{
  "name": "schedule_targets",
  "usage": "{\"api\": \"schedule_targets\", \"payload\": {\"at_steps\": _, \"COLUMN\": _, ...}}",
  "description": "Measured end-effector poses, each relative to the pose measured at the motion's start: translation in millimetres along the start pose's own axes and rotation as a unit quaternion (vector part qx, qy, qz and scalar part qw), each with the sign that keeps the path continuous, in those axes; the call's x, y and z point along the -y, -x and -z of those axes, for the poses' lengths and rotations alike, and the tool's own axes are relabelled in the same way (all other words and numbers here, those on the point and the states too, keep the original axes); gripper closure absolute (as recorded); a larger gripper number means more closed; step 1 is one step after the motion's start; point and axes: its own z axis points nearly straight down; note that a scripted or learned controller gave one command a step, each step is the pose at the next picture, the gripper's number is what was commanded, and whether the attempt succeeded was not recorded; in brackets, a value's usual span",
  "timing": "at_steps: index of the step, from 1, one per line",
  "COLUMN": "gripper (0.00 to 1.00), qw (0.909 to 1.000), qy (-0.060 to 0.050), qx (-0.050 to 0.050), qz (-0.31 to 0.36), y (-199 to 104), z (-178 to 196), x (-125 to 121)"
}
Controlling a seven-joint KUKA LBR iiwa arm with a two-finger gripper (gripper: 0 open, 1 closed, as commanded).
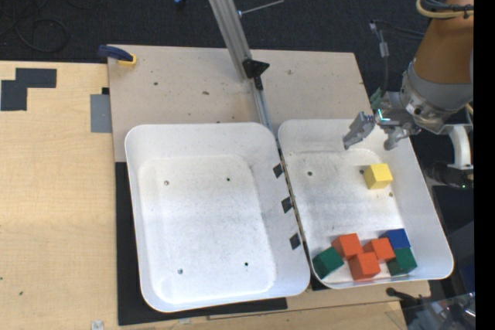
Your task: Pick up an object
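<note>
Two shallow white bins sit side by side. The left bin (205,216) has open floor. The right bin (352,189) holds a yellow cube (377,175), turned slightly askew, with open floor around it. Partly overlapping orange, green and blue blocks (367,253) cluster at the near edge. The gripper (377,133) hovers with fingers spread, holding nothing, just above the cube.

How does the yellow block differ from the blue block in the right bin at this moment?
The yellow block lies alone in the upper part of the right bin; the blue block sits in the cluster at the near end, touching an orange block. The yellow block lies close below the open gripper; the blue block lies farther from it. Both look like small cubes of similar size, and neither is held.
</note>
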Motion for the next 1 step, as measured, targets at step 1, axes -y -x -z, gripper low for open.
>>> {"api": "schedule_targets", "payload": {"at_steps": 1, "gripper": 0.00, "qw": 1.0000, "qy": 0.002, "qx": 0.000, "qz": 0.000, "y": 0.4, "z": 2.8, "x": -0.7}}
